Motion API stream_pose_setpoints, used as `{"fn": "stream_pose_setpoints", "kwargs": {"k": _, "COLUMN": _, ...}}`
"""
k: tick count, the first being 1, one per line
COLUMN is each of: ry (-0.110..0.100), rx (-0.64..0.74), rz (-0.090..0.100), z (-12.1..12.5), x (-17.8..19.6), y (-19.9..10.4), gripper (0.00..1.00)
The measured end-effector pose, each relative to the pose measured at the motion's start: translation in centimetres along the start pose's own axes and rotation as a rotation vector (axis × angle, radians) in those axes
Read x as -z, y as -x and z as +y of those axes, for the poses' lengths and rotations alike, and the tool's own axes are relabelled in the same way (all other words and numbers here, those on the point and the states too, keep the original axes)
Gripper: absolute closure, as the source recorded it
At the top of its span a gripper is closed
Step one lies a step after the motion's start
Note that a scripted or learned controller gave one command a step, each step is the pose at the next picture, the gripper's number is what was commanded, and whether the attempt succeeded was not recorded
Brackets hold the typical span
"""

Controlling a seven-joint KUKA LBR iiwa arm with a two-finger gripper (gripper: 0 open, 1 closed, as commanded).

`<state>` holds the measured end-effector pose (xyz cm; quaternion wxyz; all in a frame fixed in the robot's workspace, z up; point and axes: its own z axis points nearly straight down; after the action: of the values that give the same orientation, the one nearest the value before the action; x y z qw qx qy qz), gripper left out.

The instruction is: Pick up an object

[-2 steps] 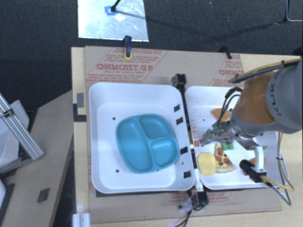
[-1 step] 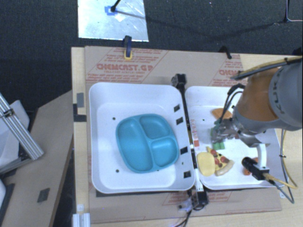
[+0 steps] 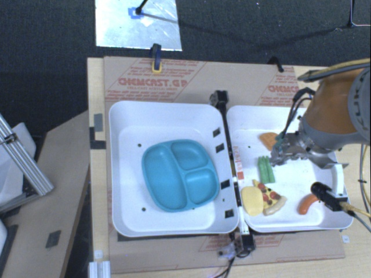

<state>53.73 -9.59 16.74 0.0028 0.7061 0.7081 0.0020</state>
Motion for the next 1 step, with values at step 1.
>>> {"fn": "stream_pose_setpoints", "kwargs": {"k": 1, "ry": 0.001, "rx": 0.0, "rz": 0.0, "z": -0.57, "x": 5.85, "y": 0.55, "gripper": 1.0}}
